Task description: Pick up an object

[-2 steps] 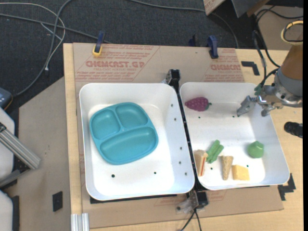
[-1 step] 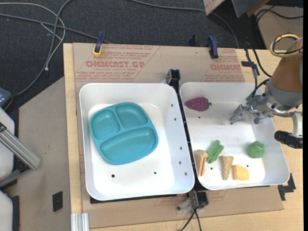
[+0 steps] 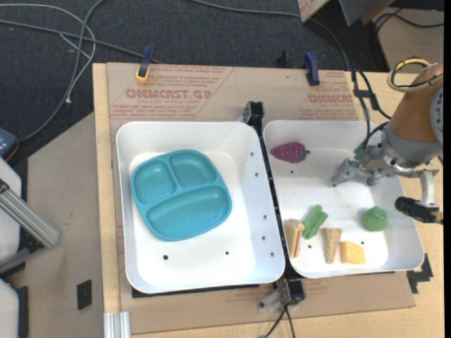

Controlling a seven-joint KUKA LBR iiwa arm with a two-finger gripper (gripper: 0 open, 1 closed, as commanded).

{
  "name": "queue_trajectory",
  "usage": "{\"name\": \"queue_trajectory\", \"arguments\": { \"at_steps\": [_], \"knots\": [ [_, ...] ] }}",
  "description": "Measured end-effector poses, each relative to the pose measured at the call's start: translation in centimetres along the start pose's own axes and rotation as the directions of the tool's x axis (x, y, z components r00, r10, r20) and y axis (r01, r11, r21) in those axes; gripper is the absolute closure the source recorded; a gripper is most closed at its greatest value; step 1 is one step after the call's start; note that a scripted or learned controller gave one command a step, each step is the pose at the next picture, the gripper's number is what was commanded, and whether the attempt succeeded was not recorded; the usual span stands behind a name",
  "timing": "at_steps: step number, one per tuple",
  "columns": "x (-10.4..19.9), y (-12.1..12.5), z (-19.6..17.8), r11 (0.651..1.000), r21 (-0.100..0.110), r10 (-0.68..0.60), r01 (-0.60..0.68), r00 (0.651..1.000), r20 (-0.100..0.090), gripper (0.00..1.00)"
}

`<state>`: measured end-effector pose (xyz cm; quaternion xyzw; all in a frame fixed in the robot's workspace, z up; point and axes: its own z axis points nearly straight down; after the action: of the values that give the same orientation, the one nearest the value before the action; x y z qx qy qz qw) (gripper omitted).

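The fingers point(image 3: 358, 175) are spread apart with nothing between them, low inside the right bin point(image 3: 402, 259) toward its far side. In that bin, a purple grape bunch point(image 3: 289, 151) lies to their left, a green round piece point(image 3: 375, 218) just nearer, and a green pepper point(image 3: 313, 220), cone point(image 3: 331, 243) and yellow cheese block point(image 3: 352, 252) along the near edge. The left bin point(image 3: 134, 189) holds a teal divided plate point(image 3: 182, 193).

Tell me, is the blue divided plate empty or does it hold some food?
Empty. The blue plate in the left bin shows three bare compartments.
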<state>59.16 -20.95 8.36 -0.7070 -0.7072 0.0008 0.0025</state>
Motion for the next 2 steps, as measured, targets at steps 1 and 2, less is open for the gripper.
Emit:
{"name": "queue_trajectory", "arguments": {
  "at_steps": [1,2],
  "knots": [
    [0.0,0.2,-1.3,1.0,-0.005,-0.001,0.001,1.0,0.001,1.0],
    [0.0,-0.7,-6.5,1.0,-0.011,0.001,-0.001,1.0,0.005,1.0]
  ]
}}
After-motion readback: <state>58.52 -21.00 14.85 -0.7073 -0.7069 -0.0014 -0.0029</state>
